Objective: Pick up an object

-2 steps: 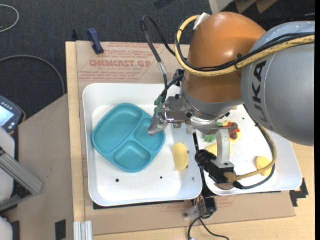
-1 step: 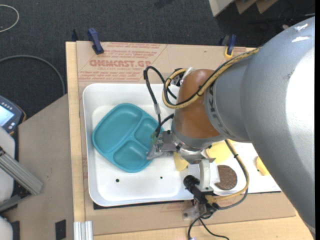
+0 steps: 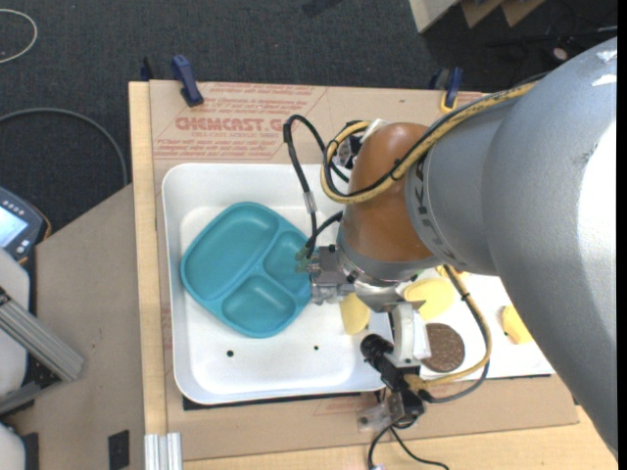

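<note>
Gripper (image 3: 315, 274) at the teal plate's (image 3: 245, 268) right edge

bench (image 3: 235, 125): brown board | bears: left white bin (image 3: 196, 360), right bin (image 3: 524, 360)

Even, bright overhead light; soft shadows inside the white bin (image 3: 196, 360); the near grey arm (image 3: 549, 194) looms large, slightly blurred

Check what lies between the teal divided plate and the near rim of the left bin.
Bare white bin floor with two small dark specks, seen in the camera view below the teal plate.
</note>
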